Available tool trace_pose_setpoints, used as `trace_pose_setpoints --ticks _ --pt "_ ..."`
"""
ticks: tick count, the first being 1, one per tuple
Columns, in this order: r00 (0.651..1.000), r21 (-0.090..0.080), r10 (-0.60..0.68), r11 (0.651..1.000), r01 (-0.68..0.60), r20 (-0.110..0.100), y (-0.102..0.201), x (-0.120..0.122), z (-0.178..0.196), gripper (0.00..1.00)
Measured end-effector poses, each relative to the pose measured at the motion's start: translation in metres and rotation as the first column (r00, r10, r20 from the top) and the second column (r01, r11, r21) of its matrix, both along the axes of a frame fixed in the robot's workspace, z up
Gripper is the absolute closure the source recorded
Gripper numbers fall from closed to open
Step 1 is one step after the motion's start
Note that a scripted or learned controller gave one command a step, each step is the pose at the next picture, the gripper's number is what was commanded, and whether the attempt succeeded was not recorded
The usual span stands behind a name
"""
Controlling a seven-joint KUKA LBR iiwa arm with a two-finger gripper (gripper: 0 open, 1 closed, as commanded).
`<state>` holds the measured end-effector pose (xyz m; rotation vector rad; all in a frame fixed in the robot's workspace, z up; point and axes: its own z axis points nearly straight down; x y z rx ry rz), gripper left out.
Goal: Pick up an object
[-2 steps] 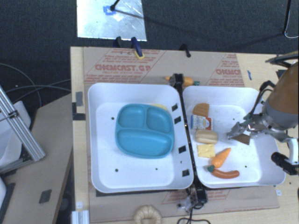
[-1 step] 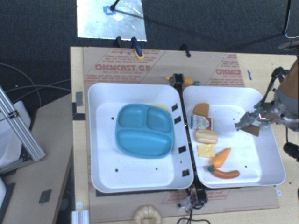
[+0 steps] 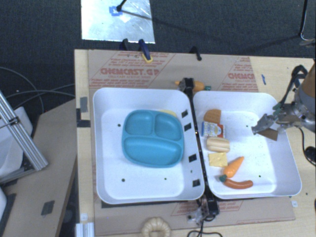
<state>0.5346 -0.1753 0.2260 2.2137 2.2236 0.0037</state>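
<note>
The gripper (image 3: 265, 128) hovers over the right shallow white plastic bin (image 3: 289, 179); its fingers look spread apart with nothing between them, though the view is coarse. Along that bin's left side lie smooth toy foods: a brown bread slice (image 3: 213, 115), a small milk carton (image 3: 212, 129), a pale bun (image 3: 217, 144), a yellow cheese square (image 3: 217, 159), an orange carrot (image 3: 233, 166), a red-brown sausage (image 3: 238, 184). A glossy blue sectioned plate (image 3: 152, 138) sits in the left bin (image 3: 108, 181)

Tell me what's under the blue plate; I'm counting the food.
A yellowish edge peeks out behind the blue plate in the left bin. The plate covers the rest, so I can't identify it.
</note>
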Motion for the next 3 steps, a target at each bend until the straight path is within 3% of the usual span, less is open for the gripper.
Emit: trace_pose_setpoints --ticks 2,3 --pt "1.0 0.002 0.006 1.0 -0.006 0.001 0.079 0.076 0.001 1.0" --pt "1.0 0.001 0.004 1.0 -0.004 0.002 0.099 0.126 0.0 1.0"
